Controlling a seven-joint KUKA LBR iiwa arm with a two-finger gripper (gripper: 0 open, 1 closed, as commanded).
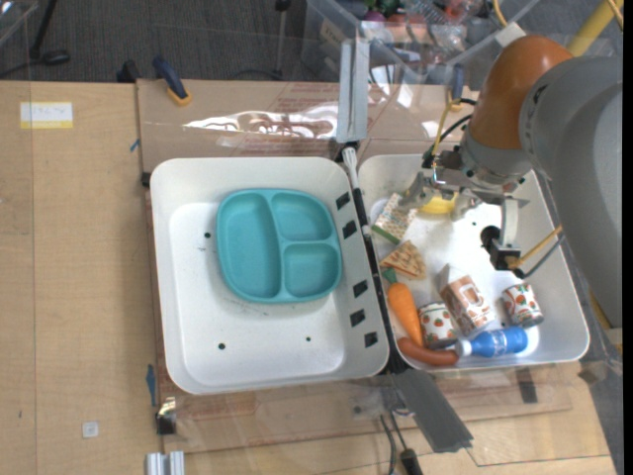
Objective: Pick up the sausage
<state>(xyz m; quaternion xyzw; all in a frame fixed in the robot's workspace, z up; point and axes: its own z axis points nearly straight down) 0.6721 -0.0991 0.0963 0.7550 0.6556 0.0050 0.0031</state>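
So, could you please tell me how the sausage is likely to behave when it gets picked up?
The sausage looks like a smooth, rounded toy, so it may roll or slip between fingers. It lies wedged among the carrot, a can and the blue bottle, so its neighbours will probably shift.

Divided plate [277,243] in left bin [188,295]; sausage [427,355] at right bin's [566,305] near edge.

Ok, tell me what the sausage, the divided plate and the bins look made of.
Sausage: likely toy plastic or rubber; smooth, evenly red-brown, slightly glossy.
Divided plate: probably moulded plastic; uniform matte teal, rounded compartment edges.
Left bin and right bin: seemingly rigid white plastic; smooth rounded rims, faint sheen.
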